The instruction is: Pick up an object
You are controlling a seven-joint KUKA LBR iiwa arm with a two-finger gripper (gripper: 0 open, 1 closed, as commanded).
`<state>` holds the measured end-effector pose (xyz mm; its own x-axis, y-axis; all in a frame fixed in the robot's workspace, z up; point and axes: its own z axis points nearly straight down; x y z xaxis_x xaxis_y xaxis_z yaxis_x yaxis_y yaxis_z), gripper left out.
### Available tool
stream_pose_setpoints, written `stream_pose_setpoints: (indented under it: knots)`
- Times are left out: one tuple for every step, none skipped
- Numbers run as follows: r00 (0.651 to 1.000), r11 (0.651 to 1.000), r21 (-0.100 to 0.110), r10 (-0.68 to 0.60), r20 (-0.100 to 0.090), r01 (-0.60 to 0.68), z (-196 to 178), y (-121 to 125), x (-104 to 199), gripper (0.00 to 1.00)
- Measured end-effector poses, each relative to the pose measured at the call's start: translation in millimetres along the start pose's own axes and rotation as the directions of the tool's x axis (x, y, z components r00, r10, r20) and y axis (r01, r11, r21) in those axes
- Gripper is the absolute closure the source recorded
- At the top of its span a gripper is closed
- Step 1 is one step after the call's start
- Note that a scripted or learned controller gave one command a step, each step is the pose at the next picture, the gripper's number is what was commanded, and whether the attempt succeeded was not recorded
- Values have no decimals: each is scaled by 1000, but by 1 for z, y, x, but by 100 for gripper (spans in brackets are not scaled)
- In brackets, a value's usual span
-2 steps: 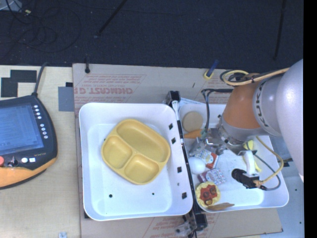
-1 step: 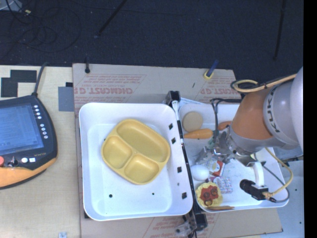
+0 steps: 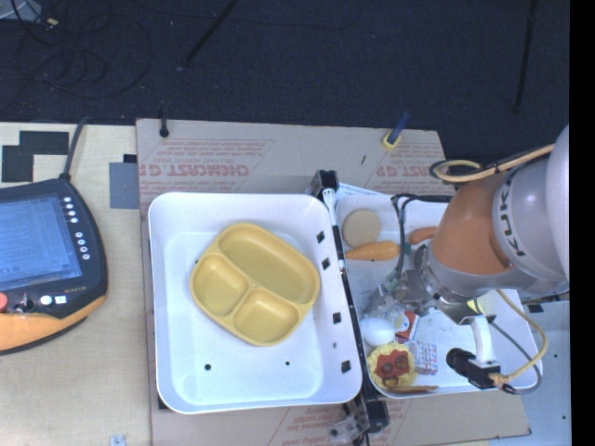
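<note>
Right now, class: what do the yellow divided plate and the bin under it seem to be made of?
Yellow divided plate: probably moulded plastic, matte with a soft sheen, one even colour and rounded compartment edges. Left bin: likely smooth white plastic, slightly glossy, with rounded corners.

Bright, even overhead light washes out the white bins (image 3: 177, 249); shadows stay faint. The floor beyond the desk (image 3: 279, 156) is dark; detail is soft and grainy.

A yellow divided plate (image 3: 256, 282) lies alone in the left white bin (image 3: 177, 360) at frame centre, while a teach pendant (image 3: 45, 258) with orange trim rests at the far left edge
</note>
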<state>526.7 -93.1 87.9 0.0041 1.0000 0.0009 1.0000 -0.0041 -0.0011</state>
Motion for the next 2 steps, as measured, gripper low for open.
stream_pose_setpoints:
  knots:
    - [1000,1000,1,-2,-1,2,0,11,-25,0]
    - [1000,1000,0,-3,-1,3,0,-23,-24,0]
